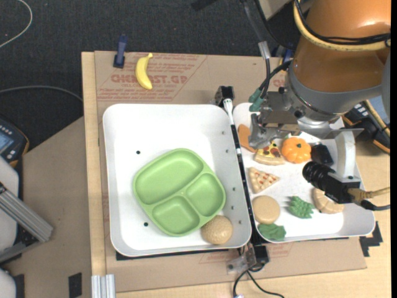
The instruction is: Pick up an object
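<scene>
The arm (341,36) reaches in from 3 o'clock and hangs its gripper (268,135) over the 12 o'clock end of the right bin (322,231). From this slant I cannot tell whether the gripper is spread or closed, and nothing shows clearly held in it. Just below the gripper, toward 6 o'clock, lies a pizza slice (270,156). An orange pumpkin (296,149) sits touching or just beside that slice at its 3 o'clock. An orange piece (244,136) lies against the bin wall at the gripper's 9 o'clock. Further toward 6 o'clock come a second pizza slice (263,179) and then a round biscuit (267,208). A green leaf (302,207) lies at the biscuit's 3 o'clock, and a smaller green sprig (272,231) lies at the bin's 6 o'clock rim. A tan pastry (327,202) lies near the 3 o'clock side, partly hidden. The left bin (124,166) holds a green divided plate (178,191) near its middle. A tan bun (217,230) touches the plate's edge at about 5 o'clock. On the cardboard sheet (186,79) covering the desk (62,148), beyond the left bin at 12 o'clock, lies a yellow banana (144,71). A blue clip (120,52) sits just beside the banana at 10 o'clock.
</scene>
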Controlling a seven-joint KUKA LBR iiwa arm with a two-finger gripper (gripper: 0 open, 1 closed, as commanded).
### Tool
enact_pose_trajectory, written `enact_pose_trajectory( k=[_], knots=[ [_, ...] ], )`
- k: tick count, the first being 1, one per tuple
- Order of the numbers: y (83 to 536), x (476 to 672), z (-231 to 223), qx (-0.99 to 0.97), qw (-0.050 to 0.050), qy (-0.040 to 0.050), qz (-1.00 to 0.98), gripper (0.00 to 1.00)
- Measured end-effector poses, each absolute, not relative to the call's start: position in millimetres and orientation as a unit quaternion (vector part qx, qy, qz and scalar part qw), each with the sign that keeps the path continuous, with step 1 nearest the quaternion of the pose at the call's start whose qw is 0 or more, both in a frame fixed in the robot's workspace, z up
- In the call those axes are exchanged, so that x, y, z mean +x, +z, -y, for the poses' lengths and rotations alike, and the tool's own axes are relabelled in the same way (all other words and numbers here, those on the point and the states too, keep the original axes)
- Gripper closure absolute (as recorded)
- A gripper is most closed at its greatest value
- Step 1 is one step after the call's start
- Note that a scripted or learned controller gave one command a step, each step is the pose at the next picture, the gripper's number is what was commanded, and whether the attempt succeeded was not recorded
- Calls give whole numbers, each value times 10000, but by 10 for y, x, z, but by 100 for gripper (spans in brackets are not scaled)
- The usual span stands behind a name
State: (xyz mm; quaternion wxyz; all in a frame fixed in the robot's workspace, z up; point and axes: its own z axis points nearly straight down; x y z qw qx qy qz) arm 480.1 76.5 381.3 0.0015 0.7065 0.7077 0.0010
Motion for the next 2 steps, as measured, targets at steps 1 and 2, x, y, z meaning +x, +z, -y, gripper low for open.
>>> enact_pose_trajectory(
  k=[1,2],
  knots=[
    [3227,4779,-1434,7049,-32,-32,-7093,100],
    [2165,5135,-1337,7081,-25,-46,-7061,100]
  ],
)
